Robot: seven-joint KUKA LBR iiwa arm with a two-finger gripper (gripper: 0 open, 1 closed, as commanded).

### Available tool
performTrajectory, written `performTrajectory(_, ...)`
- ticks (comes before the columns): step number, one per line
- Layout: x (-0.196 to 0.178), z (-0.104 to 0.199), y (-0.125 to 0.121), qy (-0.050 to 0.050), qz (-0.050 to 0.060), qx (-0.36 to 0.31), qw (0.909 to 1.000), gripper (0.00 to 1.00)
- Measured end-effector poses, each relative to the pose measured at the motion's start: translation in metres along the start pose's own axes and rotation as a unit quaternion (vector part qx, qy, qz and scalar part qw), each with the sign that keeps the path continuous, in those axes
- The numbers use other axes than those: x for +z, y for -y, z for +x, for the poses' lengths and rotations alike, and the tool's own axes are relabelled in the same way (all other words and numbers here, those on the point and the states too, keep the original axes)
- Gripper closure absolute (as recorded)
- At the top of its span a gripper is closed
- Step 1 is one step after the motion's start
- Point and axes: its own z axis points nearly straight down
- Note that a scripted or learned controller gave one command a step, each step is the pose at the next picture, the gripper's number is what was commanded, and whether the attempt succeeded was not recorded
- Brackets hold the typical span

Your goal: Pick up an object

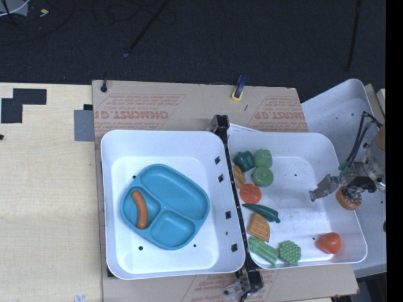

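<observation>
The two-finger gripper [327, 187] hangs low at the right edge of the right shallow white bin [318, 145], nothing visible between its fingers (their spacing cannot be judged), so pickup remains undone with the nearest candidate, a round brown-and-orange toy [348, 198], just beside it.

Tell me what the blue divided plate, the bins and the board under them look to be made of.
Blue divided plate: likely moulded plastic, one even colour, soft sheen, rounded compartment ridges. The two shallow white bins, left and right: probably plastic too, smooth and uniformly white with rounded corners. The brown board beneath them: looks like corrugated cardboard, matte brown with red printed lettering, though its edge is too small to confirm.
</observation>
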Motion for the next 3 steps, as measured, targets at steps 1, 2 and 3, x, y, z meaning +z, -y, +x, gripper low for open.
performTrajectory(1, -0.007, 0.000, -0.002, 0.001, -0.006, -0.001, 1.0000, 0.00)
performTrajectory(2, 0.050, -0.004, 0.006, 0.000, -0.003, -0.002, 1.0000, 0.00)
performTrajectory(3, 0.104, 0.005, 0.000, 0.000, -0.004, -0.001, 1.0000, 0.00)
